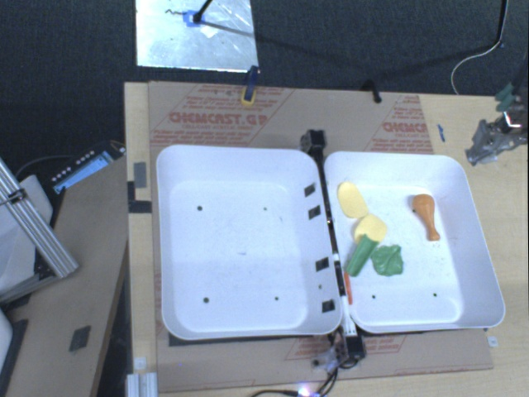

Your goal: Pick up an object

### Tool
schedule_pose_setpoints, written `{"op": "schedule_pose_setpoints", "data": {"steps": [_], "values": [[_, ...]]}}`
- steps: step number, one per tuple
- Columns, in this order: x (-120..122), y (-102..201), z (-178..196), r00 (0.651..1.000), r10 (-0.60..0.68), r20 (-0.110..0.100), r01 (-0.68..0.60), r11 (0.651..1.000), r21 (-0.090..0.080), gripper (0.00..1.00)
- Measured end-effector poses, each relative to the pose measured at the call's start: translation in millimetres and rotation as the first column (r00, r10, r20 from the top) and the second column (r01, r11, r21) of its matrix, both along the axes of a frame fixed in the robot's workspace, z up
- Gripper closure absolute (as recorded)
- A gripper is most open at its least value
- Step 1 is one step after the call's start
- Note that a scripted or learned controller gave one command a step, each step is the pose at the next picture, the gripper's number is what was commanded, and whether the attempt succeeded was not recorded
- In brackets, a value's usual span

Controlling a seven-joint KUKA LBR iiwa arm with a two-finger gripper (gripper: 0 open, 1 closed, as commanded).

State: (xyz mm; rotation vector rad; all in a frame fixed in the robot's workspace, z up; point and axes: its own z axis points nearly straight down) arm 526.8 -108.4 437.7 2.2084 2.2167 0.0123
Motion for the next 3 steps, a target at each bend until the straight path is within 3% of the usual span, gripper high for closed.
{"op": "schedule_pose_setpoints", "data": {"steps": [1,2,3], "values": [[-26,94,-109,1.000,0.009,-0.022,-0.008,1.000,0.006,1.00],[-40,138,107,1.000,0.005,0.008,-0.005,1.000,0.007,1.00],[-41,182,97,1.000,0.005,-0.012,-0.005,1.000,0.005,1.00]]}}
